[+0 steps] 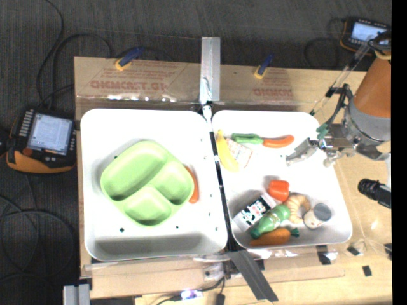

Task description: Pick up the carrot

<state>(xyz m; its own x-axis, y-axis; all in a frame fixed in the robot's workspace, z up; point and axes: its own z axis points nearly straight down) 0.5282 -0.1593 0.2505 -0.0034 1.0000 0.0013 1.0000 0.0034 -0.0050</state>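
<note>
carrot (270,140) first: it lies at the back of the right bin (331,230), green top pointing left, free of the gripper (311,151). largest to smallest: left bin (95,234) with a green divided tray (147,182), then the arm (372,100), whose fingers are spread, grasping nothing, hovering near the carrot's right.

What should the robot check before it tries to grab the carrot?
1. Carrot in sight, lying near the far wall of the right bin: ok.
2. Top of carrot uncovered: ok.
3. Gripper over the right bin: ok.
4. Gripper above the carrot: not ok, it is off to the side.
5. Room beside the carrot: cannot tell; a yellow banana lies close.
6. Fingers ready: cannot tell.
</note>
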